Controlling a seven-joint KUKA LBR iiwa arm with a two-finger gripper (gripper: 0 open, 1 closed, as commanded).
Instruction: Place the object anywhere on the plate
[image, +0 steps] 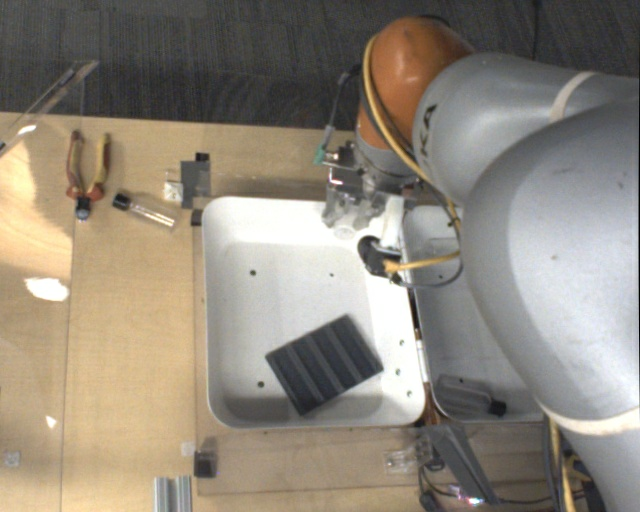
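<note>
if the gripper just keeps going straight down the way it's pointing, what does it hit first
Most likely the bare floor of the left bin near its far right corner. The gripper hangs there, well away from the dark ribbed plate. Height is hard to judge from this slanted view.

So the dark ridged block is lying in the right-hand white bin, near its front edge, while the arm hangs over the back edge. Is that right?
Not quite. The camera view shows the dark ridged block in the left white bin, not the right one. The rest holds: it lies near the front edge, and the gripper is over the back edge.
</note>
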